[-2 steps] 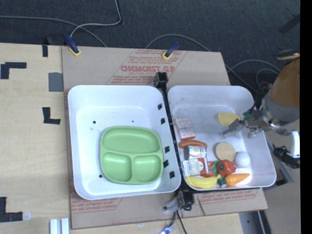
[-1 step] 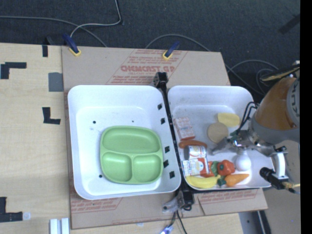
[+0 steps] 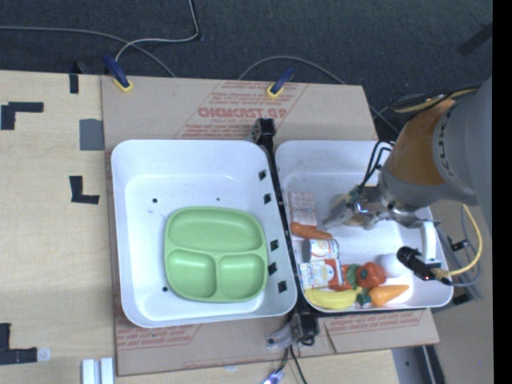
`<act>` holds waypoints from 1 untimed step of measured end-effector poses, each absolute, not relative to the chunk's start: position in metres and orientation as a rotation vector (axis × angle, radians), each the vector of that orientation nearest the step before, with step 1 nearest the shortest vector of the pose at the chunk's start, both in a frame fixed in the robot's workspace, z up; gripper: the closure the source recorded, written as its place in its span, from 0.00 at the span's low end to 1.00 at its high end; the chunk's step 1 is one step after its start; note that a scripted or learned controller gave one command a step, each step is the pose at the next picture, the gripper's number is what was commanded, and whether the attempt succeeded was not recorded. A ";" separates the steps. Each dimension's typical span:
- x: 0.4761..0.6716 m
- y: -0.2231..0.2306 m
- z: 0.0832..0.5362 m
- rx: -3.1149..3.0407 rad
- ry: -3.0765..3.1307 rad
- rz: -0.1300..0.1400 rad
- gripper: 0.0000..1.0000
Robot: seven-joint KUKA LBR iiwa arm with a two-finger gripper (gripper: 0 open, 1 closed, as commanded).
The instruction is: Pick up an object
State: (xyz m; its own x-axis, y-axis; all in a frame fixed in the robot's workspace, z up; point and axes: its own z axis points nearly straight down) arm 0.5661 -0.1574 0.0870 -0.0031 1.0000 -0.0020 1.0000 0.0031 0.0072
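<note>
My gripper (image 3: pixel 334 215) reaches into the right bin (image 3: pixel 352 157) from the right, its tip low over the bin floor. Just left of and below the tip lies a small orange carrot-like piece (image 3: pixel 310 232), close to the tip, and I cannot tell whether they touch. A pale packet (image 3: pixel 301 206) lies flat to its upper left. Along the bin's front sit a white and red pouch (image 3: pixel 319 272), a red tomato (image 3: pixel 370 274), a yellow banana (image 3: pixel 331 298) and an orange carrot (image 3: pixel 390 293). Nothing shows held in the gripper.
The left bin (image 3: pixel 144 174) holds a green divided plate (image 3: pixel 214 253). A black clip (image 3: pixel 264 128) stands where the two bins meet at the back. The arm's grey body with its orange band (image 3: pixel 416 146) overhangs the right bin's right side. Cables (image 3: pixel 460 266) hang beside that wall.
</note>
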 end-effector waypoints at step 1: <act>0.606 -0.145 0.087 2.216 2.221 0.003 0.00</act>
State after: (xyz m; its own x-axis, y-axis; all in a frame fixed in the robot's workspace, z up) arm 0.6065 -0.1447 0.0866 -0.0022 1.0000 -0.0023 1.0000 0.0023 0.0046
